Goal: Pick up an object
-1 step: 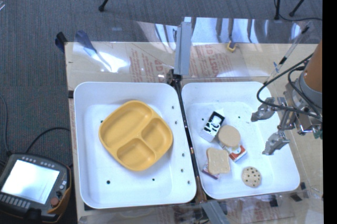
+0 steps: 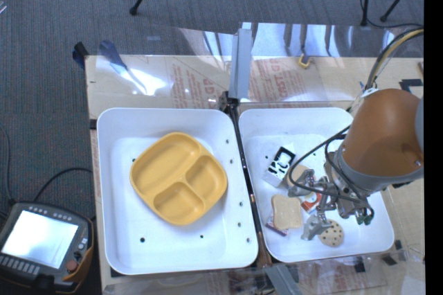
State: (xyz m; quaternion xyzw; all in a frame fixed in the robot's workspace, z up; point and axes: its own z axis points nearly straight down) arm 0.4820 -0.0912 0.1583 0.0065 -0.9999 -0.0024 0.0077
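Observation:
My gripper (image 2: 319,215) hangs low over the front of the right bin (image 2: 313,118), under the orange band of the arm (image 2: 383,132). A slice of toast (image 2: 286,212) lies just to its left. A round speckled cookie (image 2: 332,234) sits right below it. A small red piece (image 2: 309,201) shows beside the wrist, partly hidden by it. Behind these lie a black-and-white card (image 2: 279,165) and a tan piece (image 2: 302,174). Nothing is visibly held.
The left bin (image 2: 111,148) holds a yellow divided plate (image 2: 178,178). A thin dark red stick (image 2: 275,228) lies by the toast near the right bin's front left. A pendant with a lit screen (image 2: 45,239) sits on the floor at the lower left.

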